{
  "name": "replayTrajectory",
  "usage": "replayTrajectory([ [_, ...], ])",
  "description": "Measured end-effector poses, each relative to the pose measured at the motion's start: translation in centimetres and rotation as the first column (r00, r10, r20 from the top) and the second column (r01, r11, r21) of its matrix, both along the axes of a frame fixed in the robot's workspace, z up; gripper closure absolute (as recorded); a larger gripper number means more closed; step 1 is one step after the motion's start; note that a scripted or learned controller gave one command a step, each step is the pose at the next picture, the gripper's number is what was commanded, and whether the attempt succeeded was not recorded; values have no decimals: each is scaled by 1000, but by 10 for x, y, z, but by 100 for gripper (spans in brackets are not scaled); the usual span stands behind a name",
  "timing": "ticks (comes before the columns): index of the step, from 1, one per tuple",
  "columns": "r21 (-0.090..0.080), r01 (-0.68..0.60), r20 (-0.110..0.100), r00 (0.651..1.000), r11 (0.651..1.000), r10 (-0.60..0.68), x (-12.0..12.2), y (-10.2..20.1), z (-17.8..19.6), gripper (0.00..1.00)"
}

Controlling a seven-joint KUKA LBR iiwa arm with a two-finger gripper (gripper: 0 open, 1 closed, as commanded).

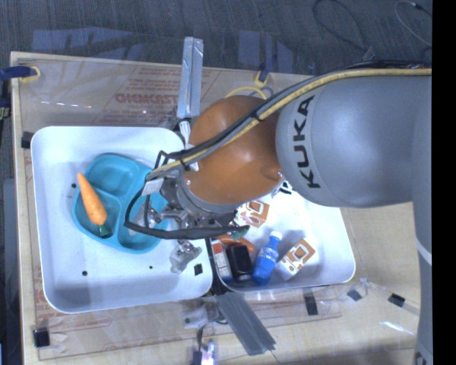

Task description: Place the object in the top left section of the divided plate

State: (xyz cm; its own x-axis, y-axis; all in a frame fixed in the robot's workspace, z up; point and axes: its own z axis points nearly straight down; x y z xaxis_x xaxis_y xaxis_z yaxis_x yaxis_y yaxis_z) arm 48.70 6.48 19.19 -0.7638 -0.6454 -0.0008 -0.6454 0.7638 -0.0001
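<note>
We see the arm (349,143) reaching in from the right, its orange band (228,158) hanging above the seam between the two white bins; the gripper (184,238) sits low over the right side of the left bin (53,166), just beside the blue divided plate (121,192); its metal parts are hidden under the wrist and cables, so we cannot tell how it stands or whether it carries anything.

The object of the task seems to be the carrot (92,199); it lies inside the plate, in the long section at the plate's left side, its thin end pointing to the upper left; whether this counts as the top left section we cannot say for sure, because the wrist covers part of the plate.

Our judgement is that the placing step is near its end or already made; the next move calls for the arm to rise straight and clear the plate without touching the rim.

In the right bin (342,268) there are a blue bottle with a white cap (267,257), a dark box (239,261) and small orange and white packets (296,255); their print is too small to read; on the arm we read "KUKA"; the worktop (106,74) carries faded red letters under a clear sheet, not legible.
</note>
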Motion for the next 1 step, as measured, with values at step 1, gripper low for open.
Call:
replayTrajectory([
  [1, 0, -165, 3, 986, 986, 165, 18, 24, 0, 0],
])
